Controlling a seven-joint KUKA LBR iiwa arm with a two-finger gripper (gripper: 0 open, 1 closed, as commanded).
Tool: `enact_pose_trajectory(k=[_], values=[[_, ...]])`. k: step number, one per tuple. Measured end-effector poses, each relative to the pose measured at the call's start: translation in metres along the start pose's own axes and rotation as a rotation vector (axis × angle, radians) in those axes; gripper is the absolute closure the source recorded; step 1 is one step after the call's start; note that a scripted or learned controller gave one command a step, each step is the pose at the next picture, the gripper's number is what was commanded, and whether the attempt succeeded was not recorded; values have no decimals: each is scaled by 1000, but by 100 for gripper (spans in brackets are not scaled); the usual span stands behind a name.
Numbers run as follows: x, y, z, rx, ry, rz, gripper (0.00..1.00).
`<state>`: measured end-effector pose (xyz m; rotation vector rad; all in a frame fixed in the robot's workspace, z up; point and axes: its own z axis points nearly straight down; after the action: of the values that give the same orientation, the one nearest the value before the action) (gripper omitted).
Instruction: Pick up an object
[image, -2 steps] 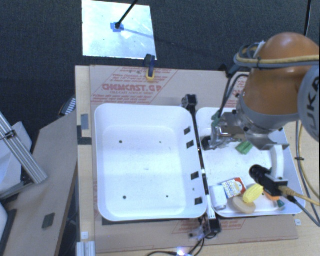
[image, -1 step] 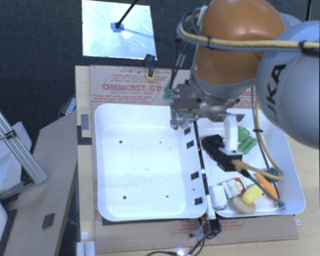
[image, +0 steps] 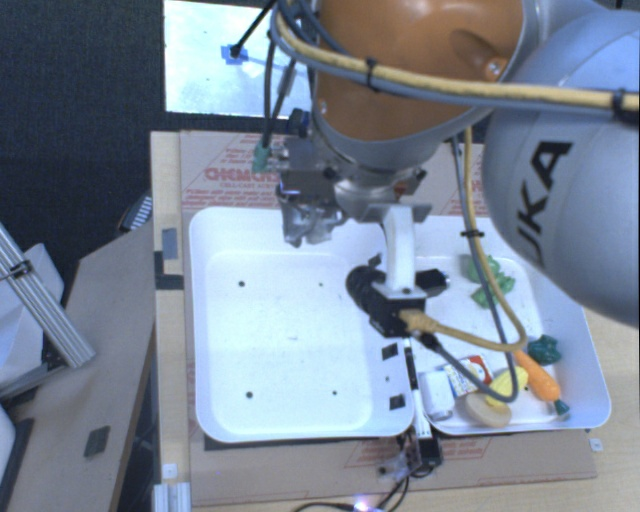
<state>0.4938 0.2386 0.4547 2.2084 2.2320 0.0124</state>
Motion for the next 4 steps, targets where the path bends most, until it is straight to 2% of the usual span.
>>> enact_pose_trajectory(k=[1,2,3,4], values=[[-5,-9,93,13,-7,10,100],[-91,8,-8,-4,-3,16,100],[-44,-10,84,12,-5,4,100],[-20,-8,103,7,-4,6,100]])
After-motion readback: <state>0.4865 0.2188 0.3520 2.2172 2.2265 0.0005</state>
